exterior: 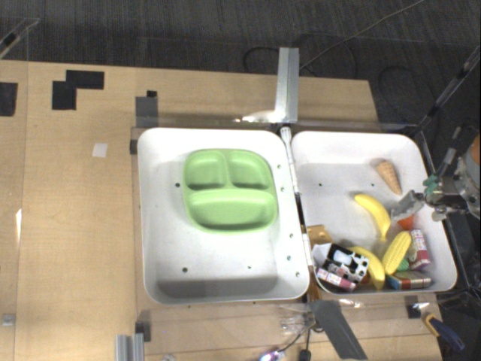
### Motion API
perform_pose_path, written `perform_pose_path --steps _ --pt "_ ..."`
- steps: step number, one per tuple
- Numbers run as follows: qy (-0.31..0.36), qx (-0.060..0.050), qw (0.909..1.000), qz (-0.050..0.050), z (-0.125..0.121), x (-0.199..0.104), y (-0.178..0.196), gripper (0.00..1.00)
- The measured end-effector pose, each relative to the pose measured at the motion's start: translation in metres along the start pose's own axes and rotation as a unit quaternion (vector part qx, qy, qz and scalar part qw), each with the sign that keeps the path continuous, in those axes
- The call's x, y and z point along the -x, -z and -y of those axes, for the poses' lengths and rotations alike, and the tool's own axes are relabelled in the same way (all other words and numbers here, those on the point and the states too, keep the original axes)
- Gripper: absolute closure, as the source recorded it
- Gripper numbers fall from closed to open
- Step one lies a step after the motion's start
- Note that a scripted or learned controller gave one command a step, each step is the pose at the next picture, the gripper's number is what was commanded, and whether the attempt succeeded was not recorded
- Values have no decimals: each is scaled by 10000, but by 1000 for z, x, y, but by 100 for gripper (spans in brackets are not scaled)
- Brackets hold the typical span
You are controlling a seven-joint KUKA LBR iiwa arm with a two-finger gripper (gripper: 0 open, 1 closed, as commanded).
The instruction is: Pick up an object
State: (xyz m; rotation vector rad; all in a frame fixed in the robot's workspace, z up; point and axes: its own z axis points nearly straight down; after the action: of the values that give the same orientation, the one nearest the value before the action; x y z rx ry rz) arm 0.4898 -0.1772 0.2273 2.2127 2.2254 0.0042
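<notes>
Worktop (68,201): pale wood surface bearing two shallow white bins side by side, with dark carpet beyond its far edge.
Left bin (161,269): white, with a single item lying in it, slightly toward the far side.
Green tray (228,189): light green divided plate with three compartments, two small ones on the far side and one long one on the near side; it lies flat in the left bin.
Right bin (338,156): white, with its contents gathered along the near and right-hand part.
Cone (388,175): tan, cone-shaped object near the far right of the right bin, apart from the other items.
Banana (375,211): yellow, curved, lying near the middle of the right bin, just left of the tool.
Corn cob (397,252): yellow, tilted, lying near the front right corner of the right bin, just below the banana.
Clutter at front of right bin (344,265): a black-and-white item, a second yellow curved piece and small red and pink items, packed closely together; individual identities cannot be told.
Tool (419,199): at the right rim of the right bin, above a small red-orange item; whether the fingers are apart or together cannot be told, and nothing is seen clamped between them.
</notes>
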Motion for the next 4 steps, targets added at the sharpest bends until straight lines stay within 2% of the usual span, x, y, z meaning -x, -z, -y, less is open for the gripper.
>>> perform_pose_path --steps 1,2,3,4 --pt "-258 -4 9997 -1 -84 -15 -113 0" --pt "750 46 9972 7 -80 -9 -137 0" --pt "757 86 9971 1 -83 -11 -124 100" --pt "16 11 10000 4 -82 -27 -13 100"
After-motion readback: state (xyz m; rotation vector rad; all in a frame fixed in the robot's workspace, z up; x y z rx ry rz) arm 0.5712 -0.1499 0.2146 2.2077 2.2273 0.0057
